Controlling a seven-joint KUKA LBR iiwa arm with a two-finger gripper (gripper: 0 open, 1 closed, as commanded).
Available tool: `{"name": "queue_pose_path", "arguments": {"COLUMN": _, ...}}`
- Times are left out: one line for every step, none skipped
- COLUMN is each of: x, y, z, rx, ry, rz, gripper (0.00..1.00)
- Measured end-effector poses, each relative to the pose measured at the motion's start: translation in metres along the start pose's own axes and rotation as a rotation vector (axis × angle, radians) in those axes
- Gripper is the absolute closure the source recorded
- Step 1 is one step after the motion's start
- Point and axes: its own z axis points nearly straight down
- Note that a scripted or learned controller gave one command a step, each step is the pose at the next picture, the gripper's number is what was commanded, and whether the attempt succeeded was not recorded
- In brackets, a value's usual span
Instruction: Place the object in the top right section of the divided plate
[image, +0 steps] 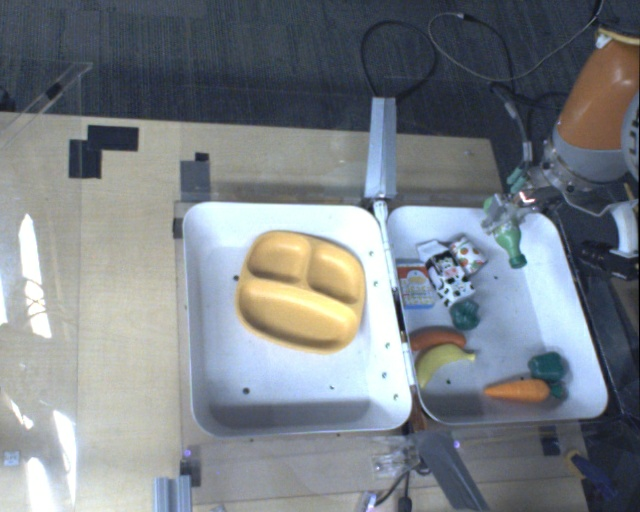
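The counter (120, 300) carries 2 shallow white bins side by side: the left bin (210, 390) holds a yellow divided plate (300, 290) lying flat near its middle, and the right bin (585, 340) serves as the stock of things to pick from. The plate has 3 sections, 2 smaller ones along its upper edge and 1 long one below, and all 3 look bare, so the top right section (334, 272) is not yet filled. The arm (598, 105) reaches in at the upper right of the frame, its orange band above the grey wrist, and the gripper (505, 215) hangs over the upper right corner of the right bin. A small green bottle-like object (513, 247) sits directly under its tip, touching or nearly so; whether the fingers are apart, together or closed on it I cannot tell, since the tip is small and blurred. Judging by that pose, the pick is the step in hand, and this green piece is probably the object meant for the plate. Elsewhere in the right bin lie a black-and-white patterned packet (452, 268), a flat carton (416, 285), a dark green lump (465, 316), a red-and-yellow fruit pair (442, 352) and a carrot (520, 391), all well apart from the gripper.
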Motion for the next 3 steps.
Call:
{"name": "queue_pose_path", "arguments": {"x": 0.046, "y": 0.005, "z": 0.025, "rx": 0.001, "ry": 0.002, "rz": -0.038, "gripper": 1.00}}
{"name": "queue_pose_path", "arguments": {"x": 0.054, "y": 0.024, "z": 0.031, "rx": -0.002, "ry": 0.001, "rz": -0.199, "gripper": 1.00}}
{"name": "queue_pose_path", "arguments": {"x": 0.141, "y": 0.040, "z": -0.003, "rx": -0.001, "ry": 0.002, "rz": -0.158, "gripper": 1.00}}
